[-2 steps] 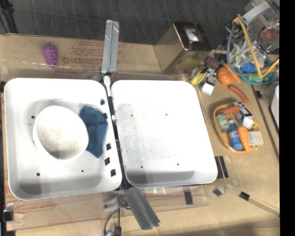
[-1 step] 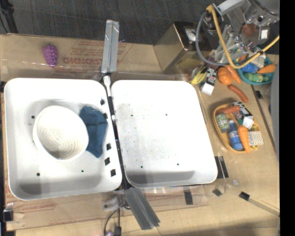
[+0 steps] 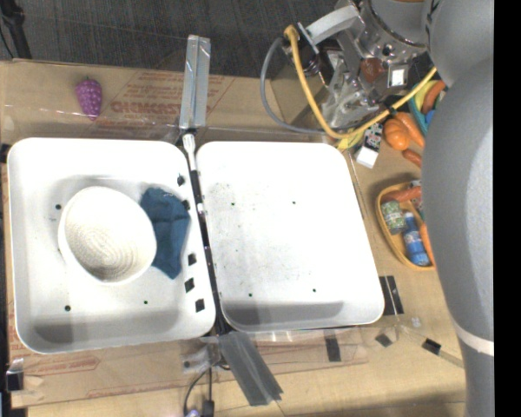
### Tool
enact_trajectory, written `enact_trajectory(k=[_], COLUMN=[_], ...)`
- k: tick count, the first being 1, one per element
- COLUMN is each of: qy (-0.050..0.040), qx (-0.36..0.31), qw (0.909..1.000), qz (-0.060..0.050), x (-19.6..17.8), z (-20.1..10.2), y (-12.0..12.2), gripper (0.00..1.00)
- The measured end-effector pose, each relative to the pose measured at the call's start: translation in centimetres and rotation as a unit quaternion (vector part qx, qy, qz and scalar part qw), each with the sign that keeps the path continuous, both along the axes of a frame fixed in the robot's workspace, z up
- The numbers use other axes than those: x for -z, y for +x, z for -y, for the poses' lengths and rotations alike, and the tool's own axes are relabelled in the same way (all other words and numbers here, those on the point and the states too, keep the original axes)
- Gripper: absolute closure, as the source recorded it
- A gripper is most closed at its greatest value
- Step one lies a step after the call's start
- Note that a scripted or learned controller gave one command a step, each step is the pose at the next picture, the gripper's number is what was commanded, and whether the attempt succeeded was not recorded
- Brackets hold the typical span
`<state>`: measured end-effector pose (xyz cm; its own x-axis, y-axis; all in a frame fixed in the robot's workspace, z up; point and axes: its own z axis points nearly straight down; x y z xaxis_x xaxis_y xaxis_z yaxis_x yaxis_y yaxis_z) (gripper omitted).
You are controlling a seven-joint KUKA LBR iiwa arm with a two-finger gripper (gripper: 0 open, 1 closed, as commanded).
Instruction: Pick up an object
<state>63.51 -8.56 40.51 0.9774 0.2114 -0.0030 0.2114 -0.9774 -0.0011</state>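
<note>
In the left bin [image 3: 35, 233] a light, stiff-looking woven hat [image 3: 107, 233] touches a soft blue cloth [image 3: 168, 226], likely easiest pinched mid-fold; the end effector [image 3: 358, 89] waits above the right bin's far corner, its state impossible to tell.

A brown cardboard-covered bench [image 3: 148, 94] carries two shallow white bins [image 3: 282, 159] side by side, lit evenly from above. Dark carpeted floor [image 3: 113, 11] stretches beyond the bench's far edge, left of the tool.
</note>
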Motion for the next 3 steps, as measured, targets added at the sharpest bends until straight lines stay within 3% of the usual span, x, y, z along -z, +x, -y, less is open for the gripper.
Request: enact_trajectory(k=[1, 2, 3], qy=[-0.0002, 0.0003, 0.0015], qx=[0.0, 0.004, 0.003], qw=[1.0, 1.0, 1.0], qz=[0.0, 0.0, -0.002], x=[0.0, -3.6, 0.3], z=[0.0, 5.5, 12.5], y=[0.0, -1.8, -3.1], gripper=[0.0, 0.0, 0.0])
